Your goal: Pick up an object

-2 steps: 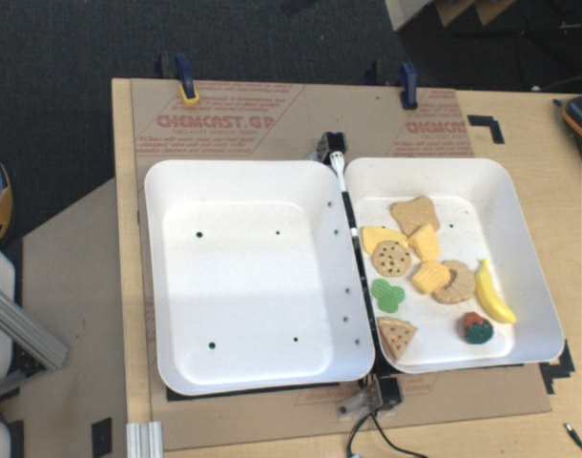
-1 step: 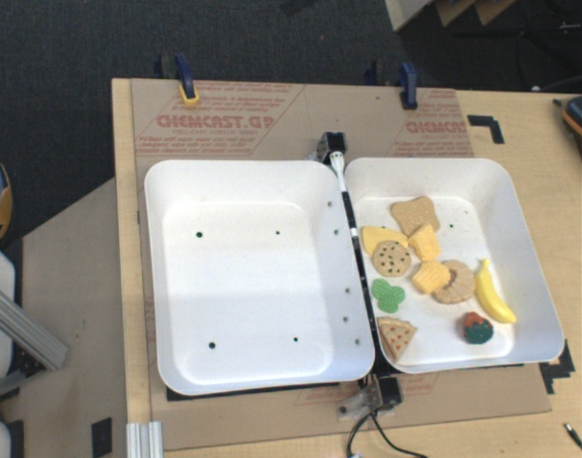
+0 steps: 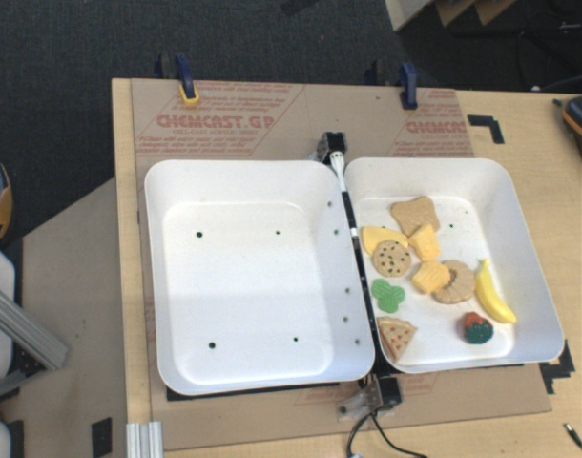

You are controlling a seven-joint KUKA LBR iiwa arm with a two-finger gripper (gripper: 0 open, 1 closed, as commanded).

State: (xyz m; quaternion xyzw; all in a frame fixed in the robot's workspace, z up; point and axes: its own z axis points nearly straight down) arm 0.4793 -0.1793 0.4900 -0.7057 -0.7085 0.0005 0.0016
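The right white bin (image 3: 520,227) holds several toy food pieces. A tan bread slice (image 3: 414,214) lies at the back, with a yellow cheese wedge (image 3: 425,244) and another yellow piece (image 3: 430,277) below it. A chocolate-chip cookie (image 3: 390,258) rests on a yellow slice (image 3: 375,238) near the bin's left wall. A round brown cookie (image 3: 454,283) sits beside a banana (image 3: 492,294). At the front lie a green broccoli piece (image 3: 388,297), a pizza slice (image 3: 396,335) and a red-and-green strawberry (image 3: 478,328).
The left white bin (image 3: 243,265) sits beside the right one on a brown board (image 3: 129,160), held by blue clamps (image 3: 186,76) at the back. A black clip (image 3: 331,145) joins the bins at the rear. Dark carpet lies beyond the bench.
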